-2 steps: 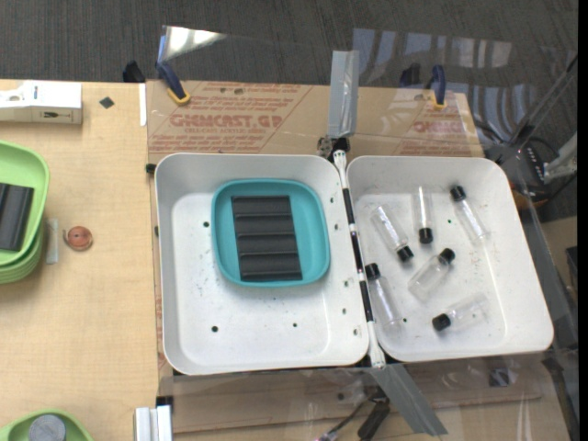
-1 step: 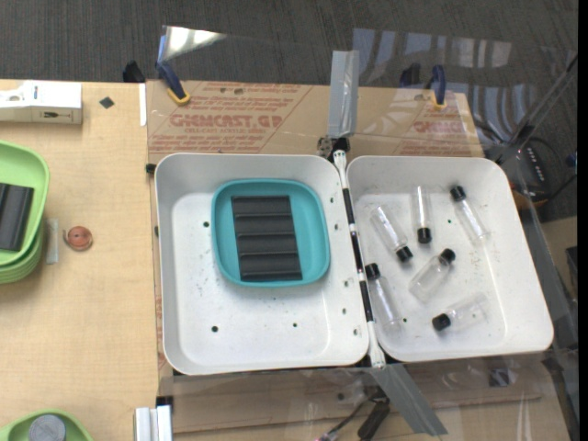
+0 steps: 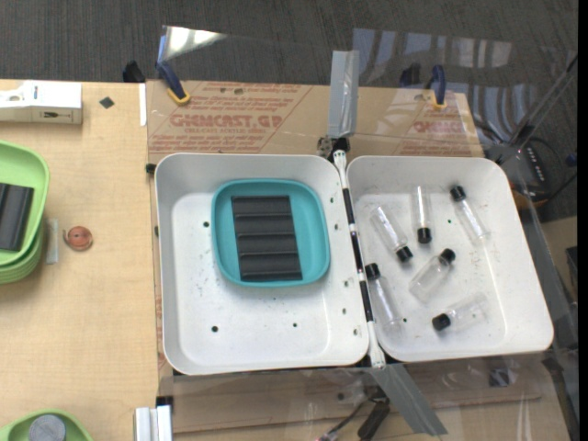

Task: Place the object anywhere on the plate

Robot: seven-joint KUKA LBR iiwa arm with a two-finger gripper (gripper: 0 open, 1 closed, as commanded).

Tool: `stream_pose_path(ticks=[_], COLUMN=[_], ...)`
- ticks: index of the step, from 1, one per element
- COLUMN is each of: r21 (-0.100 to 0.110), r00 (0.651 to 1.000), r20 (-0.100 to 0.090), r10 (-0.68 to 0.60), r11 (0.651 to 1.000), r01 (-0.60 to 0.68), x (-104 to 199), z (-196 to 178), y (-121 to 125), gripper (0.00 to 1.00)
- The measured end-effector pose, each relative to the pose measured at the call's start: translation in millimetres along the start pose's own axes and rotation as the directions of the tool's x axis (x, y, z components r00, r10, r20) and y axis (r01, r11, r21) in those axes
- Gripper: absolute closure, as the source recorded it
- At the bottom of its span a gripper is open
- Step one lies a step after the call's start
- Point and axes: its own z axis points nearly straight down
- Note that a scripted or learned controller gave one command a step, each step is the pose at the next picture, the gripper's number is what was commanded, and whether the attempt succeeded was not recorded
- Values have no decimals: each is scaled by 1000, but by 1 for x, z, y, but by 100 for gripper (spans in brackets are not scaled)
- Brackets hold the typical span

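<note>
Lying loose in the right-hand bin (image 3: 514,333), six clear vials (image 3: 430,274) with black caps are shown, none of them on the plate (image 3: 271,188). One vial is set against the bin's left wall, close to the seam between the two bins. Two are seen near the middle, one slanted and one nearly upright in the picture. A fourth is placed toward the far right corner, with its cap pointing away from the viewer. The last two are found in the near half, and the one nearest the viewer lies almost crosswise. All six are kept apart from one another.

The plate, teal with rounded corners, is seated in the far half of the left-hand bin (image 3: 184,329). It is separated from the vials by the two bin walls. A dark ribbed block (image 3: 267,237) is carried at its centre.

Where the vials lie relative to the pincer cannot be told, nor whether the pincer is released or clenched.

A printed cardboard sheet (image 3: 230,113) is laid behind the bins. To the left, on the wooden bench (image 3: 92,338), a stack of green trays (image 3: 23,168) and a white box (image 3: 41,102) are seen.
</note>
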Motion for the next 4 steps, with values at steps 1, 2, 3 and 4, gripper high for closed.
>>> stream_pose_path(ticks=[1,2,3,4], r21=[-1,-2,-2,-1], r00=[991,965,920,857], r20=[-1,-2,-2,-2], r10=[131,261,392,515], r11=[991,965,920,857], r01=[-131,-261,-392,-515], x=[-9,-10,-11,-17], z=[-1,-1,-1,-1], y=[-16,-16,-16,-13], gripper=[0,0,0,0])
